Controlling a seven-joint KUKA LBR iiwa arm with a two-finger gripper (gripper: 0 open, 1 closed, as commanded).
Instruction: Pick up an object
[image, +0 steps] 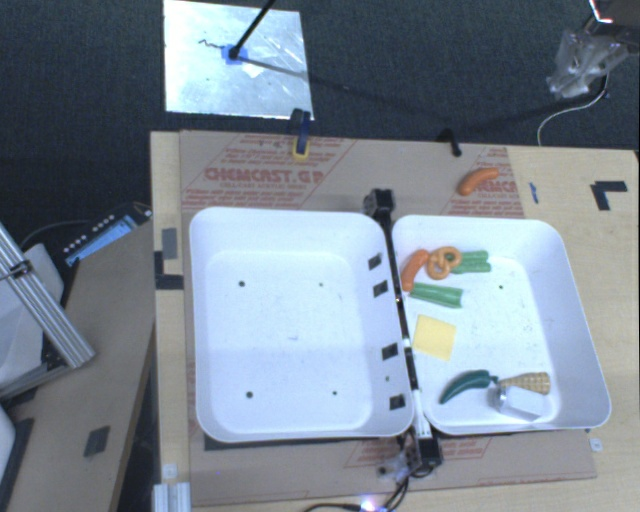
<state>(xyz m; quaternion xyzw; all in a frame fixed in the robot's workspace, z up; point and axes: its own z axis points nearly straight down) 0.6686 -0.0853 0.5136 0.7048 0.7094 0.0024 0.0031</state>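
Left shallow white bin (290, 330): bare floor. Right shallow white bin (575, 330): orange carrot-shaped toy (412, 268) by divider, orange ring-shaped piece (441, 262) touching it, green pod-shaped toy (472, 262) just right, green bean-like toy (437, 295) below, flat yellow square slice (435, 337) lower, dark green pepper-shaped toy (466, 384), tan cone-like toy (527, 382) beside silvery lump (517, 402), possibly foil. Orange sausage-shaped toy (478, 180) on bench beyond bin. Grey gripper (583, 62) top right, blurred; finger state cannot tell; well apart from all objects.
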